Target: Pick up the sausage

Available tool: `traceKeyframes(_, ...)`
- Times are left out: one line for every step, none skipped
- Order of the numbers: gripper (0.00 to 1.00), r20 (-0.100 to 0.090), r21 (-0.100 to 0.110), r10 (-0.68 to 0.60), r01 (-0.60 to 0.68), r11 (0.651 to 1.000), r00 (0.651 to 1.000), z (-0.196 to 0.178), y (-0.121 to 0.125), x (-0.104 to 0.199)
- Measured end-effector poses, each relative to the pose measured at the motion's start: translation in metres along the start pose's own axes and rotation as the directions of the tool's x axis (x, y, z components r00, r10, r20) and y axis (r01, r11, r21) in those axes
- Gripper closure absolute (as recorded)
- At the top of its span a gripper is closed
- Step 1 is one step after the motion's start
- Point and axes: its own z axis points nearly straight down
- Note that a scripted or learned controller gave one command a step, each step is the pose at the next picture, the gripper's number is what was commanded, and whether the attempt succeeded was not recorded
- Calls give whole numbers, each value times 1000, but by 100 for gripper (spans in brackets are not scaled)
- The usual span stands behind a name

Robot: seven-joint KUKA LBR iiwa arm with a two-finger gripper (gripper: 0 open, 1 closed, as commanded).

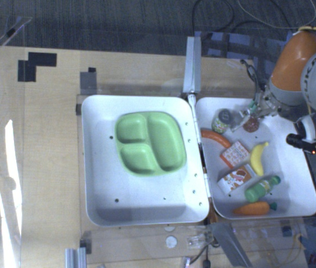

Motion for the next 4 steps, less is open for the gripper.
traceKeyframes(0, 7, 6, -113, 113, 994, 994, 0, -1, 3)
traceKeyframes(0, -1, 13, -228, 228, 973, 974, 0, -2, 5)
traceKeyframes(0, -10, 19, -378, 379, 925, 926, 1, -1, 15)
traceKeyframes(0, -10, 15, -489, 489, 872, 872, 1, -1, 27)
